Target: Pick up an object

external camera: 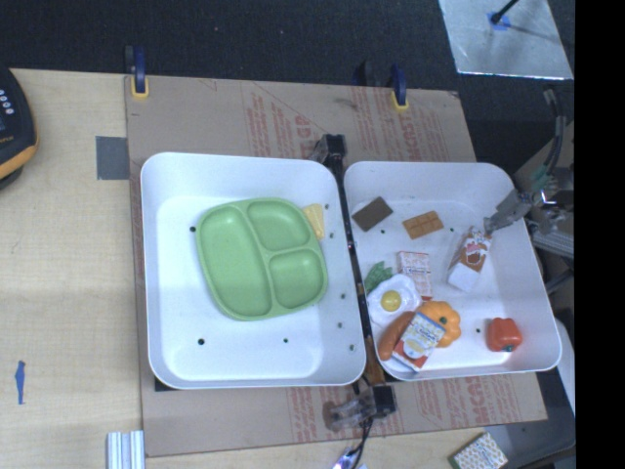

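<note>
Cardboard-covered table (244,106) carries two bins; claw (500,216), state indeterminable, sits at right bin's (439,172) right edge beside carton (470,261).

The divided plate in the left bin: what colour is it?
Light green, plain with no pattern; the divided plate shows clearly in the camera view, lying in the left bin.

A robotics lab: two white bins (156,262) sit on cardboard (244,115) clamped to a bench (blue clamps (139,71)), toy food inside.
</note>
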